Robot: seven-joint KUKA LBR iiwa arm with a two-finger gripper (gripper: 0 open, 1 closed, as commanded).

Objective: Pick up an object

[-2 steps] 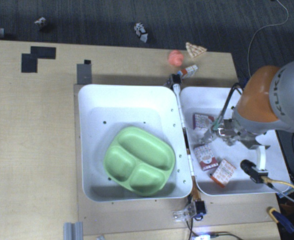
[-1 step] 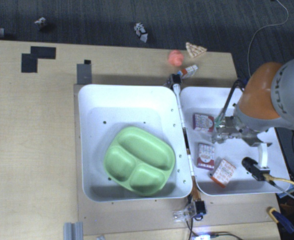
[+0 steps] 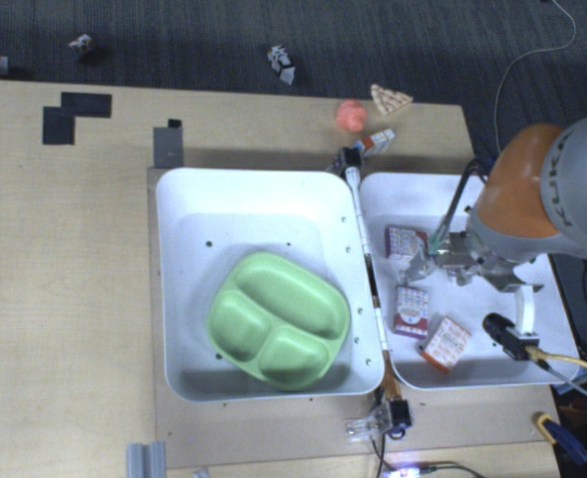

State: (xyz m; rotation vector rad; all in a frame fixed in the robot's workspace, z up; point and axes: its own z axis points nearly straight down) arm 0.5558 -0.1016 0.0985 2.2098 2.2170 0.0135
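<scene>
**Gripper low over the right bin's packets**

Gripper (image 3: 435, 257) first: you see it down inside the right bin (image 3: 472, 182), at the end of the grey arm (image 3: 572, 192) with its orange band (image 3: 517, 192), reaching in from the right. From this slanted overhead view you cannot tell how it is set or whether it has anything in hand; the wrist hardware hides too much.

Three small packets lie near it on the bin floor. A pinkish packet (image 3: 404, 241) sits just left of the tool, close enough that it may be touching. Below that lies a red-and-white packet (image 3: 411, 312), and beside it, toward the front wall, an orange-and-white packet (image 3: 445, 342) lies tilted.

Look left and you find the left bin (image 3: 183, 267) holding a green divided tray (image 3: 278, 317), resting at an angle across the floor.

On the bench (image 3: 64, 297) behind the bins, a pink ball (image 3: 351, 116), a wedge-shaped toy (image 3: 391, 99) and a small tube (image 3: 376, 142) lie apart from the bins' contents.
</scene>
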